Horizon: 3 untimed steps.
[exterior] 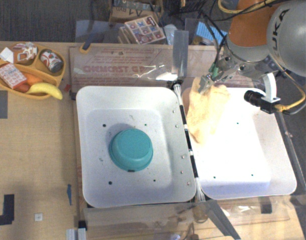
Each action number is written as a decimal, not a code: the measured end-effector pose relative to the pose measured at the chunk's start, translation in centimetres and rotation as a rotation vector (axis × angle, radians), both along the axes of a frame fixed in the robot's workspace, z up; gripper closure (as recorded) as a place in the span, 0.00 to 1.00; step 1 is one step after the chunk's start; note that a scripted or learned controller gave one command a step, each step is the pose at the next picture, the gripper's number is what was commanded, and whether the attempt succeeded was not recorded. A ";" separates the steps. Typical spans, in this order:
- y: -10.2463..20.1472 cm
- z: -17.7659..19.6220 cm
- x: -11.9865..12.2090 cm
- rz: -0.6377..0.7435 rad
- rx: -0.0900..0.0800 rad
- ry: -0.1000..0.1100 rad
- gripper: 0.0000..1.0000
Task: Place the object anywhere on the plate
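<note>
Though partly hidden, fingers (blurred) at cloth

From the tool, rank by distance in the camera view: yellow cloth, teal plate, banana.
Measured from the tool in the camera view:
1. Yellow cloth: right bin, its top edge right at the tool.
2. Teal plate: left bin, lower left of the tool.
3. Banana: in the orange tray at the bench's far left.

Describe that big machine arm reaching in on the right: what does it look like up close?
The arm is bulky, rounded and light grey, with a broad orange band and part of black lettering on its shell. Yellow and black cables loop around it. A small black cylinder sits on a white bracket beside the wrist. Its hand is a small metal piece, greenish at the tip.
</note>
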State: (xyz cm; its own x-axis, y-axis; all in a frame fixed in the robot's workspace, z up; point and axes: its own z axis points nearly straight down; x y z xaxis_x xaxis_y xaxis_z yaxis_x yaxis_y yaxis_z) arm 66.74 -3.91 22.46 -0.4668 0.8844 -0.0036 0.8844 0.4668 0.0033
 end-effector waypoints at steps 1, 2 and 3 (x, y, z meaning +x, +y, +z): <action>0.1 0.1 0.1 0.002 0.000 0.000 1.00; 3.6 0.9 -3.8 0.399 0.001 0.003 1.00; 7.0 1.3 -6.2 0.795 0.000 0.002 1.00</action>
